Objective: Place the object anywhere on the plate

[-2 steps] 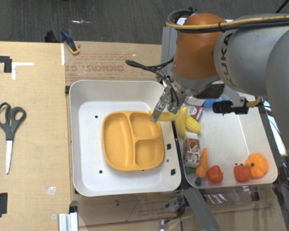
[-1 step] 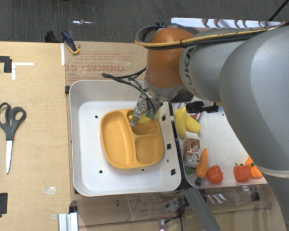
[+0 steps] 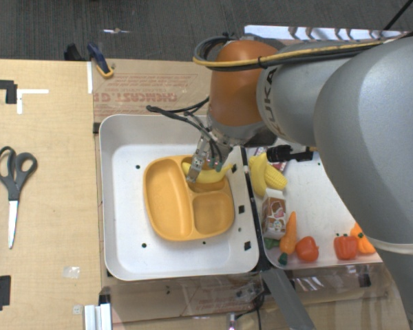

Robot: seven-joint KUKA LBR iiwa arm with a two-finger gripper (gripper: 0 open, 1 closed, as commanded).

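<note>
left bin [image 3: 117,205]: shallow, white, holds a yellow plate [image 3: 179,205] with three sections, one long section on the left and two smaller ones on the right.

gripper [image 3: 201,167]: hangs over the plate's upper right corner, below the arm's orange band [image 3: 237,81]. fingers point down and left, set narrow, with a yellow object [image 3: 210,176] between and under their tips. a firm grasp cannot be confirmed; the object looks pinched at its left end.

yellow object: small, rounded, banana-like toy, lying at the plate's upper right section, against the rim.

right bin [image 3: 310,177]: just beside the left bin, partly covered by the grey arm [image 3: 351,115]. contents: corn cob [image 3: 267,172] near the dividing wall; small printed packet [image 3: 274,216] below it; carrot [image 3: 288,234] beside the packet; red tomato-like piece [image 3: 307,249]; red pepper [image 3: 345,246]; orange piece [image 3: 364,242] at the arm's edge.

bench, left side: scissors [image 3: 12,177] with grey handles, blades pointing down, well apart from the bins. cardboard sheet [image 3: 151,88] above the left bin.
</note>
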